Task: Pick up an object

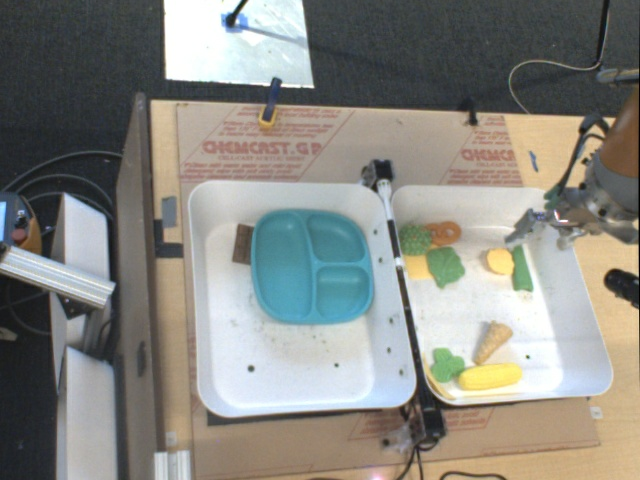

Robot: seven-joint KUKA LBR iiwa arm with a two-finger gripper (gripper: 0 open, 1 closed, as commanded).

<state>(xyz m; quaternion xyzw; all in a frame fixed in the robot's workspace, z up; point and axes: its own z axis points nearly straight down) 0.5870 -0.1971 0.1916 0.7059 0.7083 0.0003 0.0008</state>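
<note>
Corn cob (489,376) sits closest, at 6 o'clock in the right bin (590,368), w/ a cone (492,341) just above. My jaws (541,221) hang at the bin's 2 o'clock; can't tell how wide. Nearest target: green stick (522,268) beside the yellow piece (499,261). Prob. light, stiff, slick plastic toy; grip across its narrow middle.

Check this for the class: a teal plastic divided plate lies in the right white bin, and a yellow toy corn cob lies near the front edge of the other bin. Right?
Not quite. The camera view shows the teal plastic divided plate in the left white bin, not the right one. The yellow toy corn cob lies near the front edge of the other bin, the right white bin, as stated.
</note>
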